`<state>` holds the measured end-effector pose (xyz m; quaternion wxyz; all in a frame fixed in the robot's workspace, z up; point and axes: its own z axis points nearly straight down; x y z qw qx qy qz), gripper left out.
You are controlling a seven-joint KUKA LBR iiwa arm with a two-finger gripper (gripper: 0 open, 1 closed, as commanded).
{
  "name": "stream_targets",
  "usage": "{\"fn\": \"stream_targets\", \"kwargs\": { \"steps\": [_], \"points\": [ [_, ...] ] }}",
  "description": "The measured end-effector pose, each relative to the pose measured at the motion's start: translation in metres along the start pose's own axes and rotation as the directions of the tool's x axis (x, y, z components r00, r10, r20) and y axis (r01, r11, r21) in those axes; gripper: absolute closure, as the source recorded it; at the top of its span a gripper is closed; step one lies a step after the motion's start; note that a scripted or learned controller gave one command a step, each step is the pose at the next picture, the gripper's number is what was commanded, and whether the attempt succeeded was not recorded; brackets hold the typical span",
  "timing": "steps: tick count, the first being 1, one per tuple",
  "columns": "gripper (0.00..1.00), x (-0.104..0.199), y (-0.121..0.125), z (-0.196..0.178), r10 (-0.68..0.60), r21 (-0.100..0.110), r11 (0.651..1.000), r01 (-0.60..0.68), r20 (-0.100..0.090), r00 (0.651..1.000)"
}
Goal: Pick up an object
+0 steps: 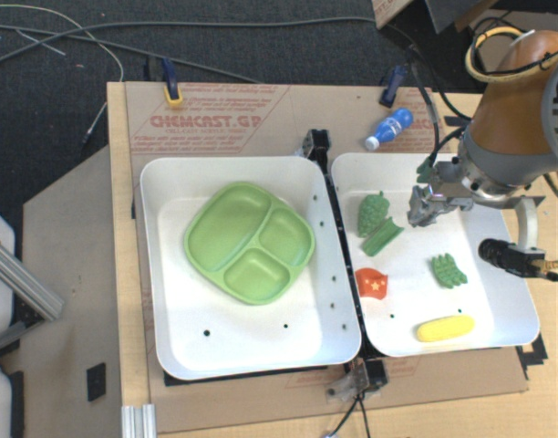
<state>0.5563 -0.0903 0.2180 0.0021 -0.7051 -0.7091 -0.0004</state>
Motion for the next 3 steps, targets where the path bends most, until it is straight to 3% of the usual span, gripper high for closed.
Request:
{"fn": "stream_targets", "kwargs": {
  "steps": [3],
  "points": [
    [1.00, 0.167, 0.021, -0.011, -0.002, -0.005, 1.000, 0.002, 0.001, 1.000]
  ]
}}
